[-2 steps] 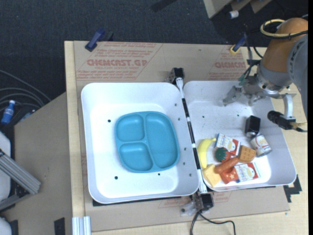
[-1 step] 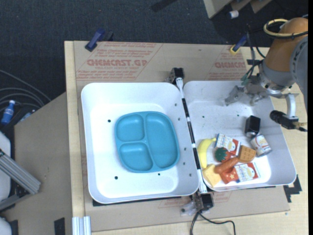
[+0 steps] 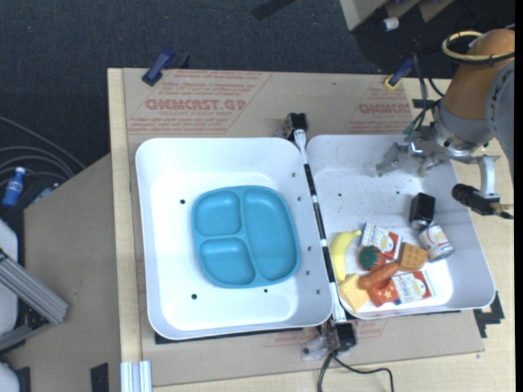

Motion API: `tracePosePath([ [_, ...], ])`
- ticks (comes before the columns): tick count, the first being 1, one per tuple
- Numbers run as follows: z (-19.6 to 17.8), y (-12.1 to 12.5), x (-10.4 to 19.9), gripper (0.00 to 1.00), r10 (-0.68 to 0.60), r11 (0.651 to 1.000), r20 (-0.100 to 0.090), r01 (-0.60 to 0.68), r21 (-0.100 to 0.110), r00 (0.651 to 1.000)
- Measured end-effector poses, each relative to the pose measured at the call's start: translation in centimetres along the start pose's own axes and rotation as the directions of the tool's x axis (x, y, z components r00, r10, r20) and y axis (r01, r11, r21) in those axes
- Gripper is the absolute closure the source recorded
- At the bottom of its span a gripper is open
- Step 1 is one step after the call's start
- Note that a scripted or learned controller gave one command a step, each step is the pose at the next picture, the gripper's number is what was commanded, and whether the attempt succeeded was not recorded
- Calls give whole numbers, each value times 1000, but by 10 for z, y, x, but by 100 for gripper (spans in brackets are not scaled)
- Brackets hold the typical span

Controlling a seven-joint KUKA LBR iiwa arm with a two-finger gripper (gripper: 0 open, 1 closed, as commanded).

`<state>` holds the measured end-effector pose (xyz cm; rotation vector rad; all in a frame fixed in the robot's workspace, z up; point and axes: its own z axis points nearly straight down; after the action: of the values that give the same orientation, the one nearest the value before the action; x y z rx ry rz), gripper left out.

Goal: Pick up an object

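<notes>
The right bin (image 3: 351,182) holds a pile of small toy foods at its near end: a yellow banana (image 3: 345,247), an orange sausage (image 3: 381,274), a tan cracker (image 3: 413,256), a white and red carton (image 3: 411,287) and a small can (image 3: 436,240). A black box (image 3: 422,209) lies a little farther back. My gripper (image 3: 409,163) hangs over the far right part of this bin, behind the black box. Its two grey fingers are spread, and it is open with nothing between them.
The left bin (image 3: 163,219) holds a blue divided plate (image 3: 243,235). A second carton (image 3: 380,238) and a yellow wedge (image 3: 351,292) lie in the pile. A black clamp (image 3: 296,124) sits between the bins at the far side. Bare floor shows in the right bin's far left.
</notes>
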<state>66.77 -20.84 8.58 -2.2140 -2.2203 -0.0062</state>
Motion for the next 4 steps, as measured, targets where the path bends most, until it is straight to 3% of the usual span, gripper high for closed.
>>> tracePosePath([
  [1, 1, -1, 13, 0, 2, 1000, 6, -2, 0, 1000],
  [4, 0, 0, 2, 0, 1, 1000, 3, -1, -1, 1000],
])
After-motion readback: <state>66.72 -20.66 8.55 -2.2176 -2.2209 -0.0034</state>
